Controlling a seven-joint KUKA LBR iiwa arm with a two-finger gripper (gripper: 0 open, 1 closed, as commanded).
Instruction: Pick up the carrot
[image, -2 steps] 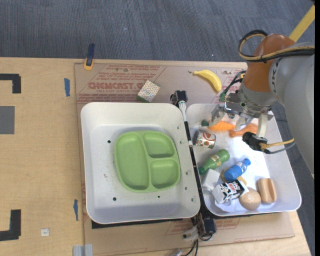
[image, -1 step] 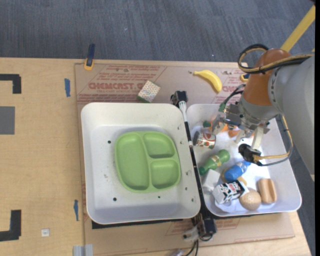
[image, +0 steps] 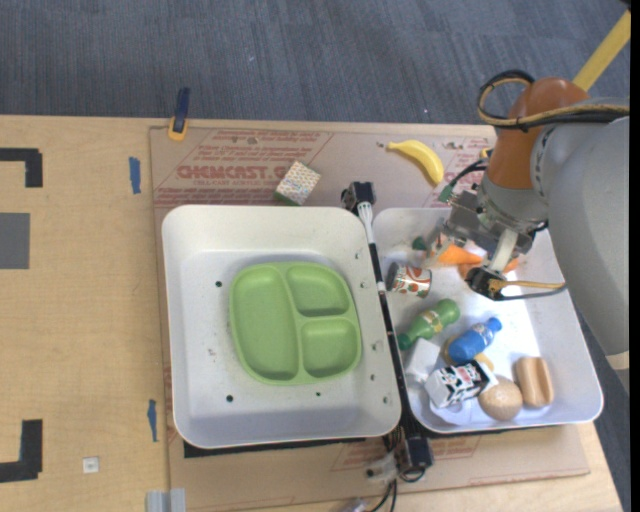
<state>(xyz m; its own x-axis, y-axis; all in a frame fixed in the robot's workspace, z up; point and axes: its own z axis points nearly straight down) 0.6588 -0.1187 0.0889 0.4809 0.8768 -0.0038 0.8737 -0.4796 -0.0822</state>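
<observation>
One gripper (image: 478, 243) to watch, low in the right bin (image: 585, 385), at its far end. You cannot tell how wide the fingers stand, nor whether they have hold of anything. The carrot (image: 460, 255) lies just beside them, toward the green tray (image: 296, 322), its orange body partly hidden by the wrist. Its long axis looks to run roughly across the bin; judge that loosely. Nearer you from the carrot: small can (image: 410, 282), green bottle (image: 430, 322), blue bottle (image: 472, 340).
</observation>
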